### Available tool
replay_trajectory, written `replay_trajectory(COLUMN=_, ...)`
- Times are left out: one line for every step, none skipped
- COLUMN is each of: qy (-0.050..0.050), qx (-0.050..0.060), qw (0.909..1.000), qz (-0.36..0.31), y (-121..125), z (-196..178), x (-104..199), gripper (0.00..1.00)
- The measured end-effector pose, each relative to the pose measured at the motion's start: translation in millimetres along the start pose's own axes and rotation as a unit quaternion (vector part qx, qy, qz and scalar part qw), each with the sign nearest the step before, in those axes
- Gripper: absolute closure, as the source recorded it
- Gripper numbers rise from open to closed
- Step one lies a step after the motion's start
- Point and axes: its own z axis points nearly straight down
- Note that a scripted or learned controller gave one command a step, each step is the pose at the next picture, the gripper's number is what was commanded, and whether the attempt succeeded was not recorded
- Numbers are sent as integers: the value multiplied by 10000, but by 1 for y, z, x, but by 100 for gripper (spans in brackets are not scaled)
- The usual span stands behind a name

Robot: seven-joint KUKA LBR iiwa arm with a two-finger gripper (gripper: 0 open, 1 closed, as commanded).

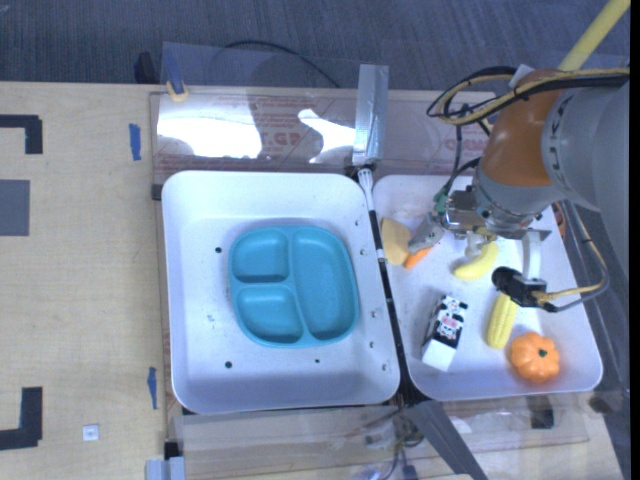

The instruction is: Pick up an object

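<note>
Blue plate in left bin, pincer above right bin

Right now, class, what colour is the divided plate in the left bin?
Light blue; the plate shows best in the camera view.

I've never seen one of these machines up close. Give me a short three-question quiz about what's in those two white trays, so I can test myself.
1. True or false: the blue divided plate lies in the left bin.
2. Which toy sits nearest the right bin's front right corner?
A. the orange pumpkin
B. the corn cob
C. the black and white carton
3. Fill the blank: the plate has ___ compartments.

Key
1. True.
2. A. The pumpkin sits at that corner, with the corn cob just left of it.
3. Three: two small ones on the left, one long one on the right.
</note>
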Motion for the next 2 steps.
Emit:
replay_trajectory(qy=5, qx=-94, qw=9992, qz=388, y=-23, z=20, x=-14, gripper=0)
replay_trajectory(qy=-5, qx=-111, qw=9986, qz=524, y=-6, z=20, x=-3, gripper=0)
